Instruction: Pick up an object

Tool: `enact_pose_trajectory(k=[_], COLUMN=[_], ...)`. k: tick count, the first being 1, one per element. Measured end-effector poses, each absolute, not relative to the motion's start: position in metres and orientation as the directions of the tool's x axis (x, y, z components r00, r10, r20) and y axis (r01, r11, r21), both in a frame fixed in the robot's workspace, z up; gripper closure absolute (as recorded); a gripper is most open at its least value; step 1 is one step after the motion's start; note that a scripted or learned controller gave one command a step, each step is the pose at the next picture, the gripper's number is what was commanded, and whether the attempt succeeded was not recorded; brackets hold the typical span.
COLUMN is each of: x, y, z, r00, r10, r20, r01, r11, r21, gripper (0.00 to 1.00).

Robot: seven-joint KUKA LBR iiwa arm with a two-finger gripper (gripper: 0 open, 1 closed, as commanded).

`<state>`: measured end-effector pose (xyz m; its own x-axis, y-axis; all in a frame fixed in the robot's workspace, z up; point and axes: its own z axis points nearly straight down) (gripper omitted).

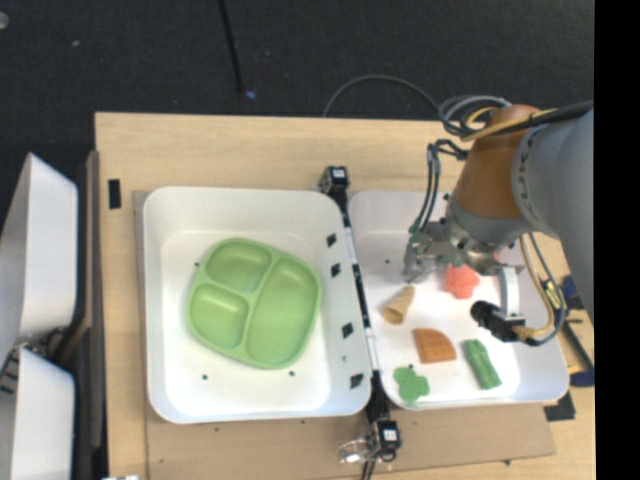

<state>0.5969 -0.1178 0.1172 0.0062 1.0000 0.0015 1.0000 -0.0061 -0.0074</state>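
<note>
The right bin [385, 218] holds several small objects. A red lump [461, 283] lies just below and right of my gripper [428, 259], which hangs low over the bin's middle. A tan cone [398, 306] lies a little below-left of the gripper. Nearer the front are an orange-brown wedge [434, 345], a green bar [481, 362] and a green leaf-shaped piece [409, 383]. The wrist and arm cover the bin's back right part.
The left bin [170, 228] holds a green divided plate [253, 301]. A raised divider with black clips [350, 288] separates the bins. A black cable end [492, 318] hangs from the arm over the right bin.
</note>
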Motion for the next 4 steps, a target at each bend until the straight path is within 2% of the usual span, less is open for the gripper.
enact_pose_trajectory(k=[1, 3, 4], x=[0.605, 0.615, 0.598], y=[-0.120, -0.116, -0.065], z=[0.159, 0.259, 0.244], r00=[0.000, -0.004, -0.006], r10=[1.000, 1.000, 1.000], r20=[0.000, -0.001, 0.001], r01=[1.000, 1.000, 1.000], r11=[0.000, 0.004, 0.006], r21=[0.000, 0.001, -0.006], gripper=[1.00, 1.00, 1.00])
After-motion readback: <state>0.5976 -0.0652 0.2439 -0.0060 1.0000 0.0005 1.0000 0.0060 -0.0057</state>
